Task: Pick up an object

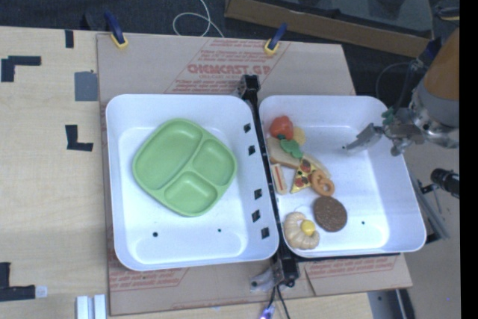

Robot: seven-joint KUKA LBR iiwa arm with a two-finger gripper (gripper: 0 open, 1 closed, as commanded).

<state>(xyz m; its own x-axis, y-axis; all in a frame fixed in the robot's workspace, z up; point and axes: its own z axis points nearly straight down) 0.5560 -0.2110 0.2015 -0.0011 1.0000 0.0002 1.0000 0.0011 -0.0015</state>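
The toy foods lie in a bunch in the right bin (373, 231), all on its left side, close to the wall where the two bins meet. At the top of the bunch is a red tomato (281, 125) with a bit of yellow just beside it. Under it is a tan piece with a green leaf (290, 149) on top. Next comes a hot dog (279, 177), then a pizza slice (302, 177) and a small pretzel (323, 182), all packed close and touching. Lower down sits a round brown cookie (329, 214), and beside it, near the bottom corner, a pale bun with a yellow spot (302, 229). The gripper (366, 138) is over the right part of this same bin, up near the far right edge, well apart from the food. It points toward the left, toward the bunch, and nothing is between its fingers. It is too small and blurry to tell whether the fingers are apart or together. The grey arm (433, 112) comes in from the right side. In the left bin (123, 183) lies a green plate (185, 166) with three sections.
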